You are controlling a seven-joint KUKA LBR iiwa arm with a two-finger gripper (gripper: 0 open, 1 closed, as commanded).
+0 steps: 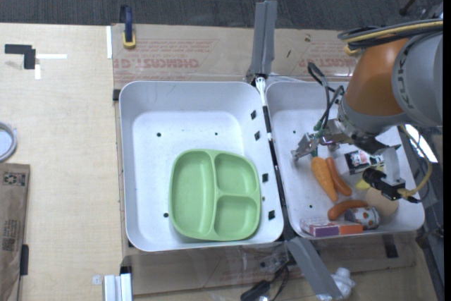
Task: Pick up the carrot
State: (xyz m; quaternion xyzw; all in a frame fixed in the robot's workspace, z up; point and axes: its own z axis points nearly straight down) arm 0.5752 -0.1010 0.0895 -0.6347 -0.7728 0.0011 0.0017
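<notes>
Right bin: carrot lies on the floor, pointing roughly 11 to 5 o'clock; a thinner orange piece touches it at 3 o'clock; sausage and small box at its 6 o'clock. Gripper hangs just off the carrot's 11 o'clock end; fingers look spread, nothing between them. Left bin holds a green divided plate.

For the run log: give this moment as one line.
gripper low in right bin, above carrot's upper end | carrot lying on bin floor, not lifted | green plate in left bin
</notes>
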